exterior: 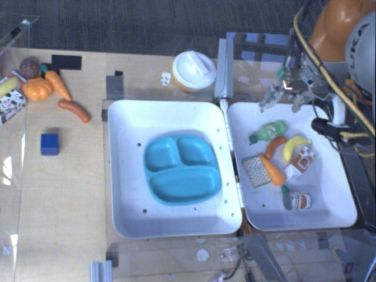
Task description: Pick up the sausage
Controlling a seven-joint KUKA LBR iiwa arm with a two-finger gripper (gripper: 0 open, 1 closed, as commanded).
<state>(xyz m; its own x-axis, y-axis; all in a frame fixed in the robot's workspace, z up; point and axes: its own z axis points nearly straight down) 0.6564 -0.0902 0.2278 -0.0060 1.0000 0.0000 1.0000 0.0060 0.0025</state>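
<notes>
I'm hovering over the far rim of the right bin point(329, 216), my gripper point(286, 100) spread open with nothing between its 2 fingers, while the sausage point(275, 146) lies inside that bin, tucked between the green bottle point(267, 131) and the banana point(294, 147).

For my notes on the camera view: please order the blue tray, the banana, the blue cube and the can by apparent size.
1. blue tray
2. banana
3. blue cube and can: they look alike, so unranked.
</notes>
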